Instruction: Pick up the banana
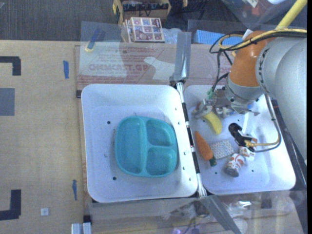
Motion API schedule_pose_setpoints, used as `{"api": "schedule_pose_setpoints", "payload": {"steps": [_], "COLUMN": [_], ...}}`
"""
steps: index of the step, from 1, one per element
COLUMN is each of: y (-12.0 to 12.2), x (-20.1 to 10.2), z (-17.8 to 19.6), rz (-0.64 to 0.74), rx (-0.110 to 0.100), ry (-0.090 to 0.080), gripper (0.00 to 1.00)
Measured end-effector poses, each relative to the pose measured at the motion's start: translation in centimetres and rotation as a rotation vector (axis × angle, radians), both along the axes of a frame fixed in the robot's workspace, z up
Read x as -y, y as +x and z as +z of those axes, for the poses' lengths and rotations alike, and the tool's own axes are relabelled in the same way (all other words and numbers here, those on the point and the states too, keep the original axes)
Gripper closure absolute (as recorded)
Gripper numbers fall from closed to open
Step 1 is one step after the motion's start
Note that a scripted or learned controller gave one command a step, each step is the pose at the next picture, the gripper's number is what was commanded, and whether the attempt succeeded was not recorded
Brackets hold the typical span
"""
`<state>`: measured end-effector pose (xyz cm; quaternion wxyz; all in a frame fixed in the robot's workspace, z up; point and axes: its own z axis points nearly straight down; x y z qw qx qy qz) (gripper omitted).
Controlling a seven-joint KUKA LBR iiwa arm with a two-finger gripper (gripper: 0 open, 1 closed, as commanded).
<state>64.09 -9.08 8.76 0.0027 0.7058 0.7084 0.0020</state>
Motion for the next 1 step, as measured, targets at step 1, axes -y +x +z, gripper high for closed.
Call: {"api": "schedule_pose_setpoints", "payload": {"steps": [1], "y": [0.13], "x": [-0.03], "z": [1.19], "rz": [0.002], "rx": [0.003], "ry": [0.0], "gripper": [1.0]}}
